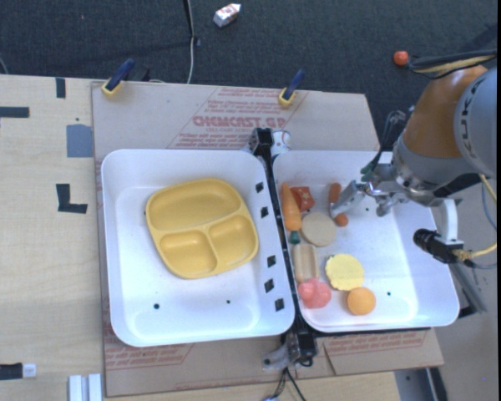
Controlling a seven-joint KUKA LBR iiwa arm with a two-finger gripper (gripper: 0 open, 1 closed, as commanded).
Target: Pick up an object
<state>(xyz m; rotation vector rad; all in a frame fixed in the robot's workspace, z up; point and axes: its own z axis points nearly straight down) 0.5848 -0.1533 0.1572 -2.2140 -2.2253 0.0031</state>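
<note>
I am at the approach step: my gripper (351, 197) hovers half-open, holding nothing, over the right bin (417, 307). Next I lower it onto the small sausage (335, 193) at its 9 o'clock.

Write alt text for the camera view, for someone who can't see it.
A grey robot arm with an orange band reaches from the right, its two-finger gripper over the right white bin of small toy foods, near a small orange-red piece. The left white bin holds a yellow three-compartment plastic tray.
</note>
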